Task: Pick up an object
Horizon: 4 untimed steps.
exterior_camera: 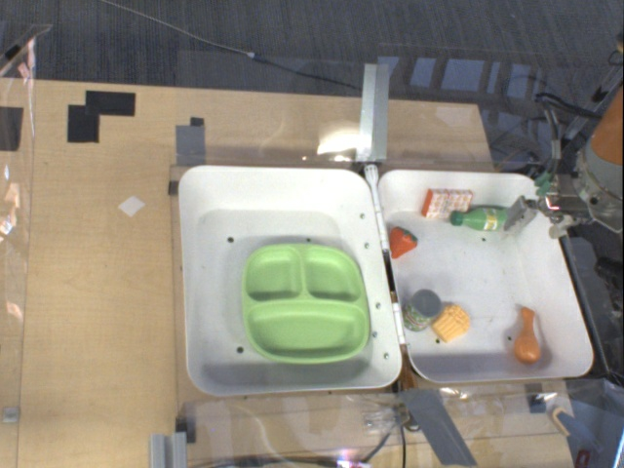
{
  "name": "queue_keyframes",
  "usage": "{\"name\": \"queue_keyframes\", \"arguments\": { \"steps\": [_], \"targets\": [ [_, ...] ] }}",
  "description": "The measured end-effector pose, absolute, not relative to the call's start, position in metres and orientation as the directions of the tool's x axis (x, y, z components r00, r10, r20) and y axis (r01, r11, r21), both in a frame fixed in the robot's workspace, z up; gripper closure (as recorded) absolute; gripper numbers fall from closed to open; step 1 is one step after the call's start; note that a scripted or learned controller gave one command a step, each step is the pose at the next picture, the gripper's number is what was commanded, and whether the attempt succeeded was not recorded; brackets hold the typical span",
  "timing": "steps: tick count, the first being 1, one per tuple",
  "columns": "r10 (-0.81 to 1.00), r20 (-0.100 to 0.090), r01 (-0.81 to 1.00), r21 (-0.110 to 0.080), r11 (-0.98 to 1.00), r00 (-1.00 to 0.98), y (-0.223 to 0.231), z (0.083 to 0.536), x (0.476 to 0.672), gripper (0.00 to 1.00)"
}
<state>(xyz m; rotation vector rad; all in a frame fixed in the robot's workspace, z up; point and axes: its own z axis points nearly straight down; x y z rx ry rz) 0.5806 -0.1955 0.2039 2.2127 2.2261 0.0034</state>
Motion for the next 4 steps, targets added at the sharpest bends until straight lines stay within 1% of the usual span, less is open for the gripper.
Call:
{"name": "queue_keyframes", "arguments": {
  "steps": [1,2,3,4],
  "targets": [
    [0.998,-0.003,0.998,0.008,0.055,-0.055,-0.157,0.097,0.617,0.00],
    [0.998,0.010,0.998,-0.027,0.056,-0.055,-0.183,0.088,0.664,0.00],
    [0.998,-0.003,0.998,0.007,0.056,-0.056,-0.183,0.145,0.671,0.00],
    [0.996,-0.001,0.996,0.006,0.085,-0.085,-0.193,0.090,0.671,0.00]
  ]
}}
